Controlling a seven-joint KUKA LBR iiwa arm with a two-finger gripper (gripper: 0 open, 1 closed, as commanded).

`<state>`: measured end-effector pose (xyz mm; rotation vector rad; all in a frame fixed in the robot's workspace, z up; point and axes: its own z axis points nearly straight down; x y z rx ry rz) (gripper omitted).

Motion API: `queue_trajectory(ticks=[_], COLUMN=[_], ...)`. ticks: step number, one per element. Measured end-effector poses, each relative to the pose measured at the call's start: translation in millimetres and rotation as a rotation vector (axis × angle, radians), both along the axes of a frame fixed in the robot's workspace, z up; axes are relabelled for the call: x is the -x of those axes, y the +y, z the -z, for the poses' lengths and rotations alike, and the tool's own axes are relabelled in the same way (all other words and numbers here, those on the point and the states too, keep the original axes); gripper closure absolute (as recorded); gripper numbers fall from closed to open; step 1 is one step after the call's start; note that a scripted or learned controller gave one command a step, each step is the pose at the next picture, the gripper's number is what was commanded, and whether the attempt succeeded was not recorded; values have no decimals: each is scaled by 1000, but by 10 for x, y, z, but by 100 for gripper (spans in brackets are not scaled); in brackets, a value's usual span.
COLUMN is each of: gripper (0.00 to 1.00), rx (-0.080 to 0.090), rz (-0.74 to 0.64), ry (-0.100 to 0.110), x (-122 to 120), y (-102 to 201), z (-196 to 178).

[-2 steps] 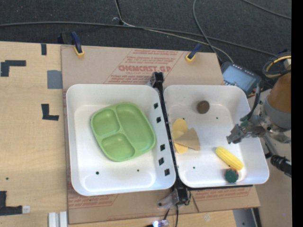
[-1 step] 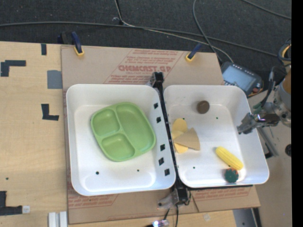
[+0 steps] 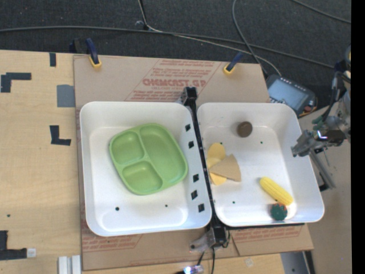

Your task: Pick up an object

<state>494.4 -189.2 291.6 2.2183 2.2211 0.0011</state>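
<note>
The right bin (image 3: 285, 119) holds a small brown ball (image 3: 244, 129) near its back. A tan wedge (image 3: 228, 168) lies by the divider on top of yellow cheese-like pieces (image 3: 216, 152). A yellow corn cob (image 3: 276, 190) lies at the front right, with a small dark green object (image 3: 279, 212) just in front of it. My gripper (image 3: 309, 141) hangs at the right bin's right rim, partly cut off by the edge of the camera view. It is apart from every object, and nothing shows in it.
A light green divided plate (image 3: 149, 158) lies in the left bin (image 3: 91, 170). Black clips run along the divider (image 3: 195, 153) between the bins. Cables cross the dark floor behind, and a small grey device (image 3: 291, 94) sits behind the right bin.
</note>
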Motion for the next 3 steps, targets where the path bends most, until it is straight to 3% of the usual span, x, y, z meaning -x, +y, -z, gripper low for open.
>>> queue_trajectory(ticks=[3], gripper=[100], rx=[-2], rz=[-4], ry=[4], x=[-458], y=[1477], z=[247])
